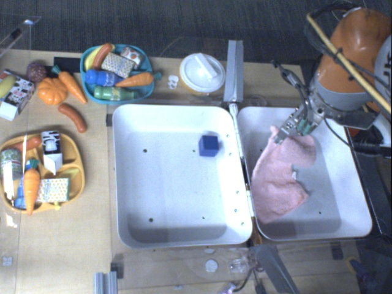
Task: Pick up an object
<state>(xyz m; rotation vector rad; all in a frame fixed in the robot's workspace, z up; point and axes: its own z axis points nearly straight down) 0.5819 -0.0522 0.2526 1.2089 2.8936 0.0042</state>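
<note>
Two-finger gripper [298,126] sits at the top edge of the crumpled pink cloth [280,179] in the right white bin [352,195], touching it. Can't tell the jaw state. Small blue cube [209,145] lies in the left white bin [153,213], well apart.

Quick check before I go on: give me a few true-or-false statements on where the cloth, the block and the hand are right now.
1. The pink cloth lies in the right bin. True.
2. The blue block sits in the right bin. False: it sits in the left bin.
3. The hand is at the cloth's upper edge. True.
4. The hand hovers over the blue block. False: it is over the right bin.
5. The block touches the cloth. False: they lie in separate bins.
</note>
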